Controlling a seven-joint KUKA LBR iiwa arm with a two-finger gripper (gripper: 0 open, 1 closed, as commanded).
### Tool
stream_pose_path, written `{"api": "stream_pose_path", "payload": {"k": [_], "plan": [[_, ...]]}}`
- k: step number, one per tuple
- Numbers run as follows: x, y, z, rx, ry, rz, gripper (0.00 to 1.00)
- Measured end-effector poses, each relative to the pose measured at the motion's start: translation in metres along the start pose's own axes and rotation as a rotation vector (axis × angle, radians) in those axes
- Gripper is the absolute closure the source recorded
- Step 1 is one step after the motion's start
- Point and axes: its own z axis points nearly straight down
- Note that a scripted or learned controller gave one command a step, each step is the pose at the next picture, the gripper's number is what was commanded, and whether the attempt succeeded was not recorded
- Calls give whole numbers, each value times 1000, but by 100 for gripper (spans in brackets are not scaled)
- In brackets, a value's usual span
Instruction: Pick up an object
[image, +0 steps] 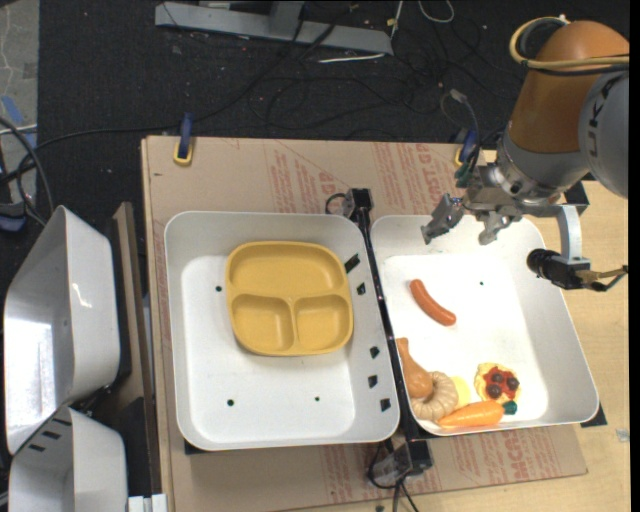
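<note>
My gripper (466, 225) hangs over the far edge of the right bin (560, 345), its two fingers spread apart and open with nothing between them. Below it in that bin lies a small sausage (432, 302), tilted diagonally. Near the bin's front edge sit a chicken drumstick (414, 373), a pale curled shrimp (437, 402), an orange carrot (474, 414) and a small pizza slice (497, 383). The sausage lies roughly one gripper-length toward the front from the fingers.
The left bin (195, 350) holds a yellow divided plate (289, 297). A black divider with clips (368, 290) runs between the bins. Grey containers (60, 310) stand at the left off the bench. Blue and yellow clamps (183, 147) grip the board's far edge.
</note>
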Motion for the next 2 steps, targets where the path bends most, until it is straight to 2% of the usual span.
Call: {"api": "stream_pose_path", "payload": {"k": [1,2], "plan": [[0,2,-8,-13,-1,-2,0],[5,4,36,-10,-1,-2,0]]}}
